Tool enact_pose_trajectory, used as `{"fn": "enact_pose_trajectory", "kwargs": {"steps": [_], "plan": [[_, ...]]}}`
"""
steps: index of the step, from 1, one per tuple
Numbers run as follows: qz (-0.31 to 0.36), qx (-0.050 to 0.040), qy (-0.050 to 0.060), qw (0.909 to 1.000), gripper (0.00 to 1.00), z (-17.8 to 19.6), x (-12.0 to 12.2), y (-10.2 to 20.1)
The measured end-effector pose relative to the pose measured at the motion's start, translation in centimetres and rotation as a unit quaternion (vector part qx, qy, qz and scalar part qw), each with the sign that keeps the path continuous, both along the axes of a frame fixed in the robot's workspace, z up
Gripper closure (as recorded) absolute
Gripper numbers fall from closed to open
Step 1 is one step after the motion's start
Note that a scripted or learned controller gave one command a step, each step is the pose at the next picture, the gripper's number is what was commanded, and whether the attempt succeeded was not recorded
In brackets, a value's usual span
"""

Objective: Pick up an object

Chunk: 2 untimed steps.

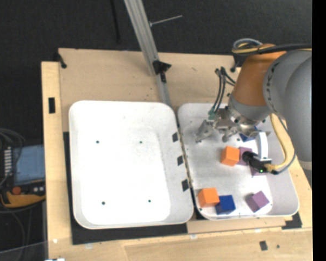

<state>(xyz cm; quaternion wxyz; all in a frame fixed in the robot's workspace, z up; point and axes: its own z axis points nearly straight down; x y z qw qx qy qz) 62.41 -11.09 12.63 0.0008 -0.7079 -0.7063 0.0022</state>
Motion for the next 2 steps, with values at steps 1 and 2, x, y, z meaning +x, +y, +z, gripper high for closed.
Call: {"fn": "enact_pose_trajectory", "kwargs": {"steps": [1, 2], "plan": [[-0.003, 0.0007, -0.005, 1.0, 1.0, 1.5, 0.2, 0.0], [0.003, 0.0007, -0.005, 1.0, 1.0, 6.8, 0.0, 0.8]]}}
